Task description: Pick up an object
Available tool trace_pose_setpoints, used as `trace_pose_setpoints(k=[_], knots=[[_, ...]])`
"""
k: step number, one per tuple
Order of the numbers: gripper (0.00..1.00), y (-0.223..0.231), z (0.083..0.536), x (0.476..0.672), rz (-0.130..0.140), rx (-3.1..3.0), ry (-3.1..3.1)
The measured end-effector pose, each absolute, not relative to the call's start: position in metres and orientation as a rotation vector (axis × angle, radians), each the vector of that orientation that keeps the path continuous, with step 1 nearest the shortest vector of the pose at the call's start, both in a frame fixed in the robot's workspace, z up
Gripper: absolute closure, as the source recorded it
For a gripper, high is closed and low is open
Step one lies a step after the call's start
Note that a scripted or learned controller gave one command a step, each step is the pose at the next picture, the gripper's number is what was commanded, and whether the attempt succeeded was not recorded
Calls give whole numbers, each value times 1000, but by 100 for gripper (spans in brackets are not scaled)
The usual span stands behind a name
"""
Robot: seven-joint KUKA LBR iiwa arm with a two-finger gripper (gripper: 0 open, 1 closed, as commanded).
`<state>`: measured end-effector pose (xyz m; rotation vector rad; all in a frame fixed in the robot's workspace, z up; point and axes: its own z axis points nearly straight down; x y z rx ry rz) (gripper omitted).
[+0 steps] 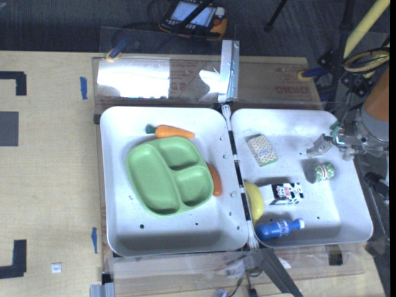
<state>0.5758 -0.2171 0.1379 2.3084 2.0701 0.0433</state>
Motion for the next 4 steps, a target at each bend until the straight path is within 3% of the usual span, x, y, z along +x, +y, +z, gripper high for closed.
trace_pose_setpoints(k=[4], knots=[[0,-217,137,576,44,2277,2101]])
